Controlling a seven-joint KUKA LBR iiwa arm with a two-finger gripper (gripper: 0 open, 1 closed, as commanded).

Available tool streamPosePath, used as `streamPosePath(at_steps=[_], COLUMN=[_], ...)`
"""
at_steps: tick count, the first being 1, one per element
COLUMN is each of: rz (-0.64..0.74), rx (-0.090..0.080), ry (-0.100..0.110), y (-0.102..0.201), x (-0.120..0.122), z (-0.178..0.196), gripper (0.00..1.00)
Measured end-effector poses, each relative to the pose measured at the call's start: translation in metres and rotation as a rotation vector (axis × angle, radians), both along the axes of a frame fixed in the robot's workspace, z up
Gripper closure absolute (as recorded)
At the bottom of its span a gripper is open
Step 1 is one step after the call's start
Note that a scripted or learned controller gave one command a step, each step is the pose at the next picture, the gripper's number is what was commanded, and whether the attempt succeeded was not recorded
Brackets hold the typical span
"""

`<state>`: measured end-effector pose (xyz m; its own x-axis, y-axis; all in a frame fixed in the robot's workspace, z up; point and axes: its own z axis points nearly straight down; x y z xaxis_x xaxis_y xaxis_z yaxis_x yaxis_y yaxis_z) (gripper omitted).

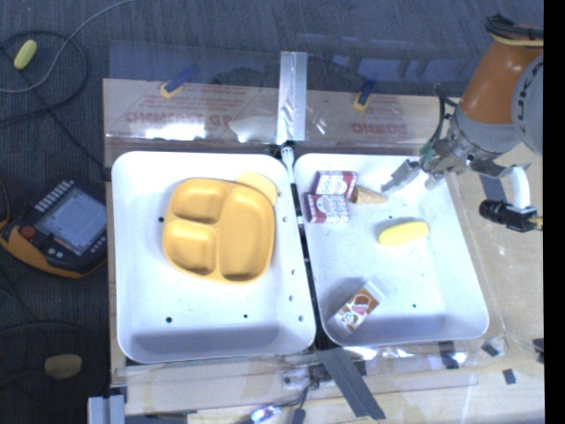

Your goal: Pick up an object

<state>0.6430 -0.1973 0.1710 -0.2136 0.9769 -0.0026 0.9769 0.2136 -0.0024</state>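
Gripper (399, 177) over right bin's (459, 299) far edge, finger state cannot be told. Yellow object (403, 232) mid-bin; two cartons (332, 196) near far-left corner.

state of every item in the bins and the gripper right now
yellow divided tray: lying flat in the left bin, hollows up
two red and white cartons: lying side by side, touching, in the right bin
yellow oblong block: lying flat, apart from the others
brown packet: lying flat near the front wall
gripper: over the right bin's far side, holding nothing visible
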Motion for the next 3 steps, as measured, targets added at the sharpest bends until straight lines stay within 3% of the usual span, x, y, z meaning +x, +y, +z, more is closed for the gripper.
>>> streamPosePath(at_steps=[1,2,3], rz=[0.233,0.231,0.230], rx=[0.005,0.004,0.002], ry=[-0.004,-0.020,-0.024], y=[-0.020,-0.020,-0.020], x=[-0.056,-0.104,-0.103], z=[-0.075,-0.079,-0.069], gripper=[0.00,0.00,1.00])
